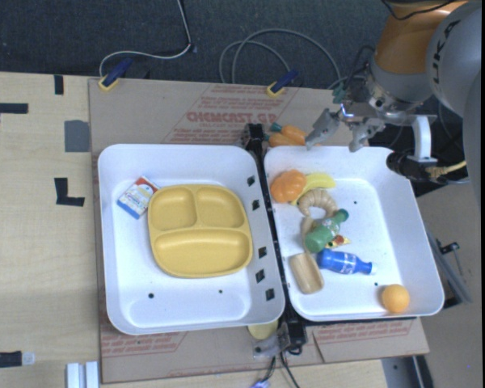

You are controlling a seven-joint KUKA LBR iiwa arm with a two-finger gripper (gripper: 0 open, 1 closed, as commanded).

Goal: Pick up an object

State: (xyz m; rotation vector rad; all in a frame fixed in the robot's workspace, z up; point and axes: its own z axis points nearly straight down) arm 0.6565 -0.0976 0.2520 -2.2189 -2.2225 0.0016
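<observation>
My one camera sits fixed above the bench, looking down at a slant. It takes in both white bins whole, from moderately far. The arm enters from its right.

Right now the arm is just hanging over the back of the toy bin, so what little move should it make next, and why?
Probably drop the open gripper forward and down toward the orange toy. The gripper holds nothing and sits above the right bin's far rim, and that toy lies closest, with bare floor on its left.
</observation>
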